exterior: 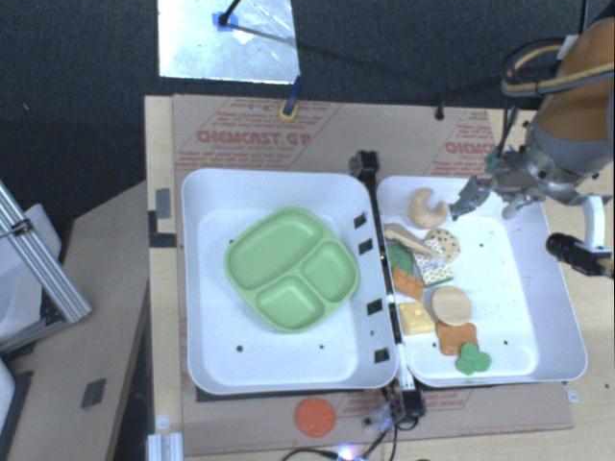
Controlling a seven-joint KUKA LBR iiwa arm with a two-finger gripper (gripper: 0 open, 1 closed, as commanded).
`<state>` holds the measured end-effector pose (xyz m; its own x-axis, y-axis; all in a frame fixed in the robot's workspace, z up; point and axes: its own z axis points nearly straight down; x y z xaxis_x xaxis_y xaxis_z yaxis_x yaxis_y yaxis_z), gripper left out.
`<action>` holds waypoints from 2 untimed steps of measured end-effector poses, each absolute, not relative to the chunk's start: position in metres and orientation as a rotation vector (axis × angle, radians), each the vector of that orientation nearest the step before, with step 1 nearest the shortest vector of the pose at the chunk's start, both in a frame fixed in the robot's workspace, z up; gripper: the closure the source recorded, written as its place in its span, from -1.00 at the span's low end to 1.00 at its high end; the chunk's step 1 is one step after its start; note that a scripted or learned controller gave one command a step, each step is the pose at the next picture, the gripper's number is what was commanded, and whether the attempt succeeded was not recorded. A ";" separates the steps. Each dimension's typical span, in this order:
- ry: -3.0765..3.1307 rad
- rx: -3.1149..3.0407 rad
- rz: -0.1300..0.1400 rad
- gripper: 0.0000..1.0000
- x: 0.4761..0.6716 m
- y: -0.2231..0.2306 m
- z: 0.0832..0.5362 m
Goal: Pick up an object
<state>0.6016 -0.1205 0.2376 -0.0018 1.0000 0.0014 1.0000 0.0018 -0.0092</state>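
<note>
A smooth beige croissant-shaped toy [424,206] lies in the right glossy white bin [538,286], just left of my gripper [473,200], apart from it. I cannot tell how my gripper is set. Below lie a speckled cracker [442,247], a yellow cheese block [416,317] and a round bun [451,305]. Further left, a pale green three-compartment plastic plate [291,269] sits in the other bin [221,353].

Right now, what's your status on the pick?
Gripper low over right bin, carrying nothing. Nearest item: tan croissant piece, untouched. Other toy foods bunched along the bin's left wall.
</note>
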 end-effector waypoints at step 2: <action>-2.223 -2.219 0.001 -1.00 0.606 -0.120 0.202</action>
<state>0.6056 -0.1197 0.2020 -0.0018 1.0000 0.0001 1.0000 0.0018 -0.0014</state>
